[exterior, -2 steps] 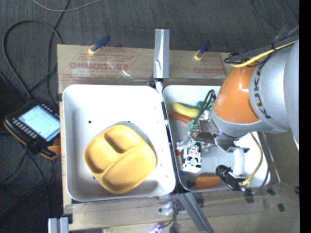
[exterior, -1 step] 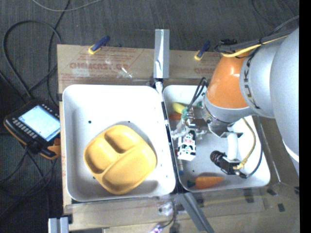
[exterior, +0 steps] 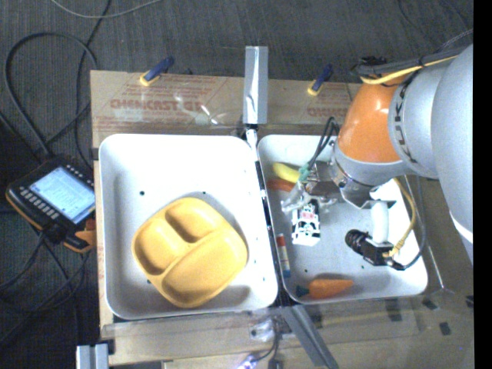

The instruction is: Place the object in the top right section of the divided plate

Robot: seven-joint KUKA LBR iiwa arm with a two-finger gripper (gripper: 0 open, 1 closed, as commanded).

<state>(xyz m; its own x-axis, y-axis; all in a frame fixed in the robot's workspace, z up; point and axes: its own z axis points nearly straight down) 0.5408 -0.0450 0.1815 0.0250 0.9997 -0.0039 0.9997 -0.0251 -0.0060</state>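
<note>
The yellow divided plate (exterior: 191, 250) lies in the left bin (exterior: 123, 160), toward its front. It has two small sections at the back and one large section in front, all bare. My gripper (exterior: 306, 225) hangs low over the middle of the right bin (exterior: 411, 279), pointing down. A yellow banana-like object (exterior: 283, 172) lies just behind it, partly under the wrist. An orange carrot (exterior: 331, 287) rests at the bin's front edge. Nothing is visibly held.
A pen (exterior: 283, 257) lies along the right bin's left wall, close to the ridge between the bins. The arm's grey and orange body (exterior: 384, 129) covers the right bin's back right corner. A black cable fitting (exterior: 363, 244) hangs off the wrist.
</note>
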